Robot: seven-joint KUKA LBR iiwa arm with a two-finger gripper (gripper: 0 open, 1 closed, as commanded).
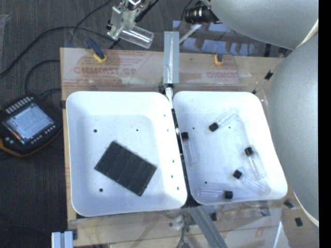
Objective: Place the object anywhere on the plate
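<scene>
Your pincer (pixel 125 15), beyond the bins, grips a vial (pixel 133 35): clear, its long axis near level, open end pointing right. Dark plate (pixel 125 168) lies in left bin (pixel 83 107).

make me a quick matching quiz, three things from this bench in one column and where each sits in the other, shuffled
Things:
1. dark plate
2. clear tubes with black caps
3. handheld pendant

Places:
A. off the bench, on the floor at the view's left
B. left bin
C. right bin

Pairs: 1-B, 2-C, 3-A
</scene>
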